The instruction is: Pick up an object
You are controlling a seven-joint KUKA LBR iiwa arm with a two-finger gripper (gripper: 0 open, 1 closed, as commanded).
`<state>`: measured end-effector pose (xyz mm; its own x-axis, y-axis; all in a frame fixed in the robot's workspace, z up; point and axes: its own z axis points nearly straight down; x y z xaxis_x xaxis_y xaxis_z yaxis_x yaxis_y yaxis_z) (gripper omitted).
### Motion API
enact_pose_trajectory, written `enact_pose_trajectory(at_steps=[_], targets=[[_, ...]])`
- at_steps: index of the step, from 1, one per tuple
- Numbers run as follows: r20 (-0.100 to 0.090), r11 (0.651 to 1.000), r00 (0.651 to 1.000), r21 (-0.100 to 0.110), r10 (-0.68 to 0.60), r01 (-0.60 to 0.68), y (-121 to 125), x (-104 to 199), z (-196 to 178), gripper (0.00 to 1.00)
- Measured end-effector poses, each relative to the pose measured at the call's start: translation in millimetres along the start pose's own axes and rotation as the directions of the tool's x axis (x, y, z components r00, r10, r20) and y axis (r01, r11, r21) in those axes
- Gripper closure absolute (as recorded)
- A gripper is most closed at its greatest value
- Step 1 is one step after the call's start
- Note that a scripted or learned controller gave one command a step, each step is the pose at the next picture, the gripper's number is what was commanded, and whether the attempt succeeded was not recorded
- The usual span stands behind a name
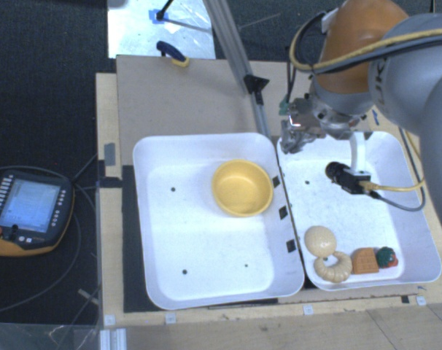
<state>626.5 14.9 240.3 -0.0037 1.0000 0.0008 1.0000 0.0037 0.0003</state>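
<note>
A yellow bowl (242,187) sits upright in the left bin (170,268), toward its far right part. In the right bin (411,217), four small things cluster at the near edge: a pale egg-shaped piece (320,240), a tan ring-shaped pastry (332,267) touching it on the near side, then an orange block (365,260) and a dark green and red piece (386,257) to the right.

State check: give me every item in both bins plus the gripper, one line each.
Round yellow plastic bowl: upright, nothing in it, in the left white bin, near its right wall.
Beige egg-shaped object: resting in the right white bin, touching the ring.
Tan ring-shaped toy: lying flat.
Orange block with green end: lying flat beside the ring.
Gripper: above the right bin's far left corner, holding nothing visible.
</note>
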Motion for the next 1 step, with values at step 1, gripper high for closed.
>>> enact_pose_trajectory(at_steps=[1], targets=[[-0.001,1.000,1.000,-0.001,-0.001,0.001,-8.9,52.2,-7.5,1.00]])
